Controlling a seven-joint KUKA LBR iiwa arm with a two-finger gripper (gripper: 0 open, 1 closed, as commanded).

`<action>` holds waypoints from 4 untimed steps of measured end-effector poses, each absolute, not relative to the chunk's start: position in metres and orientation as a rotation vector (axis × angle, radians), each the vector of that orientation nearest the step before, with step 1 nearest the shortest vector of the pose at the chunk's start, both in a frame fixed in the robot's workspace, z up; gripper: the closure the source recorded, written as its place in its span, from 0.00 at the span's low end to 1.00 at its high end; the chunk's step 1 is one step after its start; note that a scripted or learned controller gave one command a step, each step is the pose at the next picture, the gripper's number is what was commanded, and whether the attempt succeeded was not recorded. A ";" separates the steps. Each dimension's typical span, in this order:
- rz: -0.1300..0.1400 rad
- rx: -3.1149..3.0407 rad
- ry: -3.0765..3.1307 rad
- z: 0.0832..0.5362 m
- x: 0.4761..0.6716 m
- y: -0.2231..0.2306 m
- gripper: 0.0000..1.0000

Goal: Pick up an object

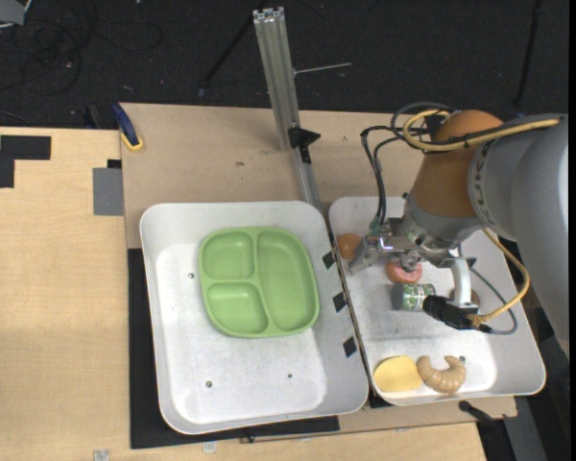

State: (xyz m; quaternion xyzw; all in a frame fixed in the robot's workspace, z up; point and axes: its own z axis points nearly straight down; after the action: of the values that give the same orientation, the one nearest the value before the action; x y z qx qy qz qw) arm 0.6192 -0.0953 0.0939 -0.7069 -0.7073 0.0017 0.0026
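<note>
Hovering over the right bin [518, 353], the gripper [410, 279] sits just above a small pink object [403, 272]; whether it grips cannot be told. That piece, near the bin's middle, looks light and rounded, probably best pinched across its sides.

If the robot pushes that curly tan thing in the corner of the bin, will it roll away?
Probably not far. The curly tan thing is bent like a hook and lies flat, so it would likely slide or spin rather than roll. It rests beside the yellow piece near the right bin's front wall, which would likely stop it.
</note>
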 end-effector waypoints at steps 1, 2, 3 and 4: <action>0.005 -2.226 -2.219 0.108 0.620 -0.098 1.00; -0.001 -2.226 -2.218 0.157 0.613 -0.094 1.00; -0.004 -2.223 -2.224 0.221 0.612 -0.093 1.00; -0.001 -2.221 -2.223 0.245 0.612 -0.095 1.00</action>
State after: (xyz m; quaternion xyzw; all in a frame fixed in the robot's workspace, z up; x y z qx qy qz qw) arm 0.6122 -0.0946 0.2454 -0.7068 -0.7074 -0.0003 -0.0005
